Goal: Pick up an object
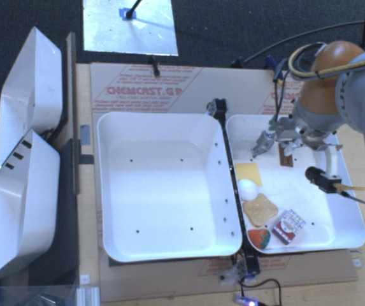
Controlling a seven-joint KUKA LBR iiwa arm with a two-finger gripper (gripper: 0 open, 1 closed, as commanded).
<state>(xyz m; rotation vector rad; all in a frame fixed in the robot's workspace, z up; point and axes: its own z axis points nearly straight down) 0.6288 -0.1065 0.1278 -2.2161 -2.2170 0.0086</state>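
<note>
My gripper (275, 149) hangs over the far part of the right bin (351, 218), open, with nothing between its fingers (262, 145). Nearer the camera, along the bin's left wall, lie a yellow cheese slice (248, 173), a white egg (248, 187) and a piece of toast (260, 209). A red and green fruit piece (260, 237) sits in the bin's near left corner. A red and white packet (288, 225) lies to its right. The gripper is above and behind all of these and touches none.
The left bin (163, 190) stands beside the right one, with a black divider (230, 171) between them. Two spare white bins (23, 164) lean at the far left. A metal plate (130, 18) lies beyond the bench. Cables (354, 193) trail from the wrist.
</note>
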